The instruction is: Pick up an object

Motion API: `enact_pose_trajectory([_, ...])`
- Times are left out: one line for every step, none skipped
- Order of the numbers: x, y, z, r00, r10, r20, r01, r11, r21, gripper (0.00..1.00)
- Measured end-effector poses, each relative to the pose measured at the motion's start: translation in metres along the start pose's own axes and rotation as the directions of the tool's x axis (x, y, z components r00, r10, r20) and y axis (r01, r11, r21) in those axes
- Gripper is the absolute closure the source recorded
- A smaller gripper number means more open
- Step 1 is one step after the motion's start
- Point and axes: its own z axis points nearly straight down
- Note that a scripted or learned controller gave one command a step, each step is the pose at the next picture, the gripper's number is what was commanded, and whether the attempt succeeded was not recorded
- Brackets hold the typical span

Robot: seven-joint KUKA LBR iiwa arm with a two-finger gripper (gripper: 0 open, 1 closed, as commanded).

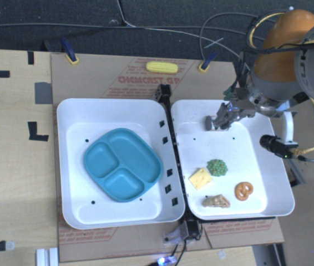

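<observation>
Candidates: four small items lie loose in the near half of my right bin (268,165), so any could be the pick: green broccoli piece (217,167), yellow cheese wedge (200,178), pretzel (244,190), tan bread scrap (216,201).
Spacing: all apart, the cheese just beside the broccoli; the pretzel looks easiest to straddle.
My pincer (219,121): hangs over the bin's far part, well apart from the items, nothing between its tips; whether they are spread or pressed together, I cannot tell.
Left bin (68,148): holds a blue divided plate (122,163).
Beyond the bins: a yellow banana-like toy (161,67) on cardboard.
</observation>
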Motion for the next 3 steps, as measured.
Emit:
enact_pose_trajectory([0.052, -0.009, 0.015, 1.000, 0.001, 0.001, -0.001, 1.000, 0.002, 1.00])
enact_pose_trajectory([0.094, -0.020, 0.014, 1.000, 0.001, 0.001, -0.001, 1.000, 0.001, 1.00])
enact_pose_trajectory([0.150, -0.024, 0.018, 1.000, 0.000, 0.001, 0.000, 1.000, 0.002, 1.00])
